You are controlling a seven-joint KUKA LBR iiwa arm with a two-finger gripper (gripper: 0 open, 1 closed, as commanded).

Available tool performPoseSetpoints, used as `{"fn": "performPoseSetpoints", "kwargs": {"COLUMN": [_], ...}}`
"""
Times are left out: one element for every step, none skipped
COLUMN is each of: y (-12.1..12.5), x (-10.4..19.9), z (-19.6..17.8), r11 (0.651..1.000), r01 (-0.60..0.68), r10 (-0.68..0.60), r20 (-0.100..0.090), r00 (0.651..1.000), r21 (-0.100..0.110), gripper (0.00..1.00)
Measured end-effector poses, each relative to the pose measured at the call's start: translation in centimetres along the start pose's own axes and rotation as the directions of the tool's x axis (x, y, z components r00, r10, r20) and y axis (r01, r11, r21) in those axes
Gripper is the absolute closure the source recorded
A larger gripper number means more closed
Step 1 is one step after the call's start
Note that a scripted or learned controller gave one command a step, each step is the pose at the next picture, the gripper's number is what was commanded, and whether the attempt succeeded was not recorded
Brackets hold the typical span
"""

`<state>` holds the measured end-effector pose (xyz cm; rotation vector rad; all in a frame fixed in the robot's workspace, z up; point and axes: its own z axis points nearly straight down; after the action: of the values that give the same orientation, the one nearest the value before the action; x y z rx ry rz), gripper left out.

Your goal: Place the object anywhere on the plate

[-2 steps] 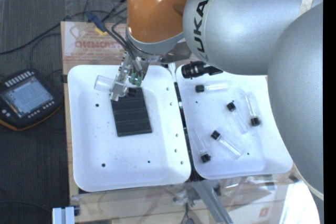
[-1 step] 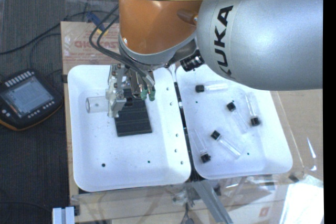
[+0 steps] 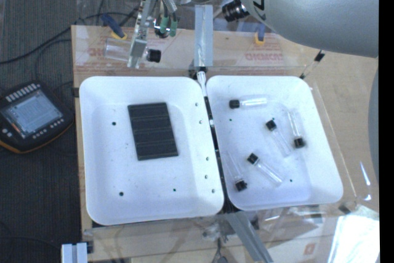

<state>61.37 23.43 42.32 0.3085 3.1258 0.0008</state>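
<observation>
A dark ribbed rectangular plate (image 3: 152,130) lies flat in the left bin (image 3: 98,194), a little left of its middle. My gripper (image 3: 136,56) hangs high over the bench behind the left bin's back edge, up and slightly left of the plate. It is shut on a clear vial (image 3: 116,48) that lies crosswise between the fingertips, with its black cap (image 3: 154,55) sticking out to the right. The grey arm and its orange band fill the top right.
The right bin (image 3: 320,188) holds several clear vials with black caps, such as one at the back (image 3: 249,103) and one near the front (image 3: 263,170). A metal divider post (image 3: 203,40) stands behind the seam between the bins. A teach pendant (image 3: 28,115) rests on the floor at left.
</observation>
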Motion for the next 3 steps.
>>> {"fn": "performPoseSetpoints", "kwargs": {"y": [-0.9,-1.7,-2.1], "x": [4.6,8.4,9.9], "z": [2.7,1.3,12.2], "r11": [0.964,0.862,0.792], "r01": [0.266,0.507,0.611], "r10": [-0.266,-0.507,-0.611], "r20": [-0.002,-0.001,-0.003], "r00": [0.964,0.862,0.792], "r21": [0.001,0.0,0.0], "gripper": [1.0,1.0,1.0]}}
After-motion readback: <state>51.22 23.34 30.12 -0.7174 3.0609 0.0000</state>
